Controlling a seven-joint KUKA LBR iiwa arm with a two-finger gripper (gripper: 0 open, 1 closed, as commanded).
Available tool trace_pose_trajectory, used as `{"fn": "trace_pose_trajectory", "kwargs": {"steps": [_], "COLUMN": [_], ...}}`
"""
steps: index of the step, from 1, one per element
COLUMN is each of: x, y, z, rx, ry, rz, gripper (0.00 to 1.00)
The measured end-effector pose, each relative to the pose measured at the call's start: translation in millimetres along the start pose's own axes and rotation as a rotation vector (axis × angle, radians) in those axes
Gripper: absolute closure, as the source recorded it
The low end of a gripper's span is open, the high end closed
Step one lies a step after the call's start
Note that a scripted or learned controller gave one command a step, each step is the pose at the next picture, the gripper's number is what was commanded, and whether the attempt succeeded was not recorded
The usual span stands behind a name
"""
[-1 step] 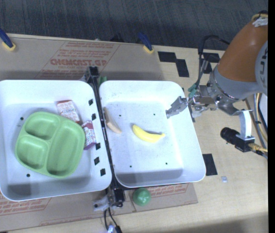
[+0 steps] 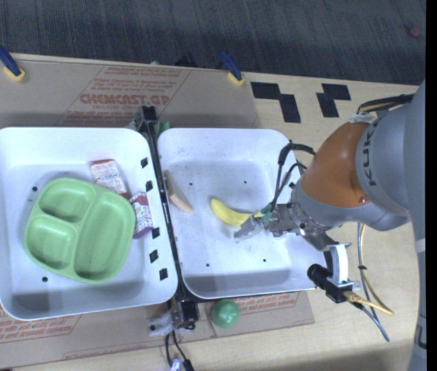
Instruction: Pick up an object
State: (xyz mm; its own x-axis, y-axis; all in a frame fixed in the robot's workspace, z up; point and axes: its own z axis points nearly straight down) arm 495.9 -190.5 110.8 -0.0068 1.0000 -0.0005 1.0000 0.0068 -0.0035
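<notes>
In the right bin (image 2: pixel 203 149), the gripper (image 2: pixel 251 224), its state unclear, touches a yellow banana (image 2: pixel 228 211).

You've got two bins side by side mid-frame. The left bin (image 2: pixel 2 207) holds a divided plate (image 2: pixel 79 229) at its centre-left, with two packets (image 2: pixel 110 176) touching the plate's upper right edge. In the right bin (image 2: pixel 203 141), a banana (image 2: pixel 228 212) lies near the middle, the gripper (image 2: pixel 251 226) right at its lower-right end. A ball (image 2: pixel 224 313) sits outside, just below the right bin's lower-left corner.
</notes>
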Motion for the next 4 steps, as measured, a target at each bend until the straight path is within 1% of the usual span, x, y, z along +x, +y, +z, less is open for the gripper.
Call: {"fn": "trace_pose_trajectory", "kwargs": {"steps": [1, 2, 3, 4], "x": [-20, 43, 43, 43], "y": [45, 88, 88, 88], "z": [19, 19, 9, 9], "rx": [-0.001, -0.001, 0.0, 0.0], "ry": [0.001, 0.0, 0.0, 0.0], "rz": [0.001, -0.002, -0.005, -0.005], "gripper": [0.0, 0.0, 1.0, 0.0]}}
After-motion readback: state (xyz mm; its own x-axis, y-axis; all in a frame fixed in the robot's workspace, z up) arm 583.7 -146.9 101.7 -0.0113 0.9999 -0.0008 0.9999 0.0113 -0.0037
